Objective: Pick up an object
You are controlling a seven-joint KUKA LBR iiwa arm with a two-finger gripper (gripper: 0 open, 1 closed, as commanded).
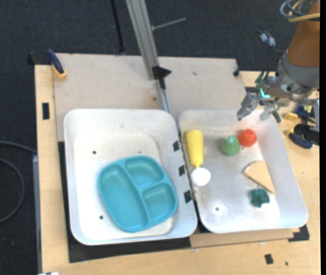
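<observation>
Gripper (258,109) is seen spread wide and empty over the right bin's (291,176) 1 o'clock corner; red ball (247,137), nearest pick, lies just below at its 7 o'clock, touching green ball (230,146).

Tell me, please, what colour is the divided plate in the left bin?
The divided plate is light blue, shown clearly in the camera view.
</observation>
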